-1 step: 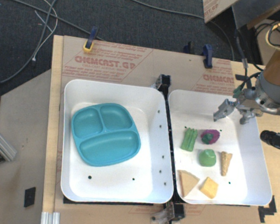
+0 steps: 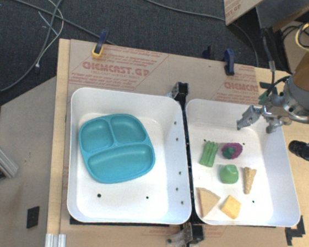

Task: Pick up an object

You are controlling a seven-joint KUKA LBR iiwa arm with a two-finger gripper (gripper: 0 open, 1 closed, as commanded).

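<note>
My gripper (image 2: 260, 120) hangs over the back of the right bin (image 2: 281, 179), its two grey fingers spread apart with nothing between them. Below it in that bin lie a green ridged piece (image 2: 208, 153), a purple and green piece (image 2: 231, 151), a round green piece (image 2: 228, 174), a tan cone (image 2: 248, 179), a tan wedge (image 2: 207, 201) and a yellow block (image 2: 231, 207). The purple piece is the nearest to the fingers, a little to their front left.
The left bin (image 2: 80, 195) holds a teal divided plate (image 2: 117, 147). A black clamp (image 2: 180, 90) sits at the back where the bins meet. Blue clamps (image 2: 100, 41) (image 2: 228, 62) pin the cardboard at the back. Cables run across the dark floor behind.
</note>
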